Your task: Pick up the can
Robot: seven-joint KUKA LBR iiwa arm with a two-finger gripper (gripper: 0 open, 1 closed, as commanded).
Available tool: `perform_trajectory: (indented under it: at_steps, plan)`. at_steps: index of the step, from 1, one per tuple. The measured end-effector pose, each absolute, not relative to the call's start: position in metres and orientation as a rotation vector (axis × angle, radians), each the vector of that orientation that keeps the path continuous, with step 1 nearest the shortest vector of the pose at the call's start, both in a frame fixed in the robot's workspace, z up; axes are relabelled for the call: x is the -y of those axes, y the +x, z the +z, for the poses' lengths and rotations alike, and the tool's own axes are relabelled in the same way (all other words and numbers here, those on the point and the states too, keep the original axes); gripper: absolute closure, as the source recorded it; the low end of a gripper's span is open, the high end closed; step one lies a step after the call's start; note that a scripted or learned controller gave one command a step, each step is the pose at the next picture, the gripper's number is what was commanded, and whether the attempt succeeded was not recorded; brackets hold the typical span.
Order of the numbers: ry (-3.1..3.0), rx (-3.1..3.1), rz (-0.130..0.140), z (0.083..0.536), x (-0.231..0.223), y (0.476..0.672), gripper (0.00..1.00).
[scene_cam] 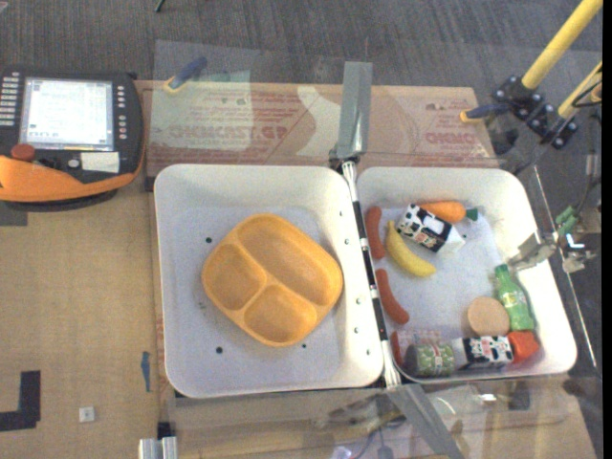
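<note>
Two shallow white bins on the surface, seen from above.
The cylindrical can [432, 358] lies on its side along the right bin's [550, 247] near wall; a moulded orange tray [272, 277] occupies the left bin [177, 285]; finger state cannot be told.

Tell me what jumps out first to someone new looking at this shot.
The orange divided tray lies alone in the left bin. The right bin is crowded with toy food: a banana, a carrot, sausages and, along its near edge, the can. An orange teach pendant rests at far left.
</note>
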State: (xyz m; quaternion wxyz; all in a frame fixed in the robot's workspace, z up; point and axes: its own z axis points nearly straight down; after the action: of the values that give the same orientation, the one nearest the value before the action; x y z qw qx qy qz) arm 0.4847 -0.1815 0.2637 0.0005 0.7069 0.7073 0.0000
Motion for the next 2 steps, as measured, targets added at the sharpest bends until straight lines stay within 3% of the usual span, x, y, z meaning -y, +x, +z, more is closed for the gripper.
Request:
perform_trajectory:
  at_steps: [1, 2]
  plan:
    - [2.361, -2.031, 0.033, 0.111, 0.1658, 0.618, 0.0]
    - [2.563, -1.771, 0.035, 0.1059, 0.1563, 0.6258, 0.0]
